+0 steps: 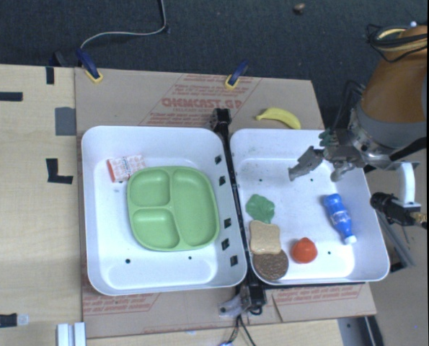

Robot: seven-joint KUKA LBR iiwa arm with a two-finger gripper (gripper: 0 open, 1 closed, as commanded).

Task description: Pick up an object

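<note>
The tool (319, 166) hovered spread wide and empty over the right bin (376, 269). The blue bottle (339, 218) lay nearest, toward five o'clock; I'd have straddled its narrow body squarely before closing.

Even overhead light, soft shadows, slightly soft focus.

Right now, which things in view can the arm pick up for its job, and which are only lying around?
For the job:
tool
blue bottle
red tomato
green leaf-shaped piece
sandwich
brown round cookie
green divided plate
small red-and-white packet

Lying about:
banana on the cardboard
two clamps
</note>
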